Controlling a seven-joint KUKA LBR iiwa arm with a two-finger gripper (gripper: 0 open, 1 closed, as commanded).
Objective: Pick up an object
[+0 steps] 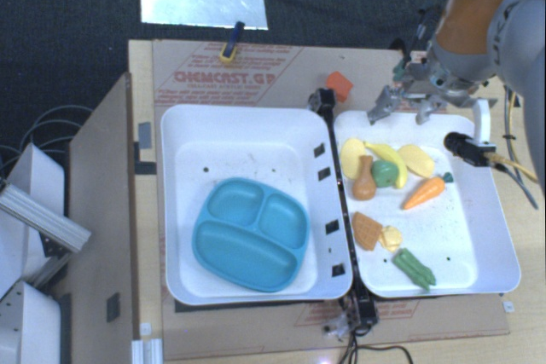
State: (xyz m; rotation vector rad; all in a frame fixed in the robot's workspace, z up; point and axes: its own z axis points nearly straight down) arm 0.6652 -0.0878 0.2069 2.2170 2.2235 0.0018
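The right bin (486,226) holds several toy foods. A pale yellow piece (352,156), a banana (386,153) and another yellow piece (418,159) lie near its back. A green ball (386,174) sits beside a brown drumstick (365,181). An orange carrot (424,192) lies mid-bin. A brown slice (367,230), a small yellow bit (391,237) and a green pickle (415,267) lie toward the front. My gripper (402,112) hangs over the bin's back rim, open, with nothing between its fingers.
The left bin (183,149) holds a blue divided plate (250,232). An orange cube (339,84) sits on the cardboard behind the bins. A black hinge strip (334,183) runs between the bins. The arm (478,4) comes in from the upper right.
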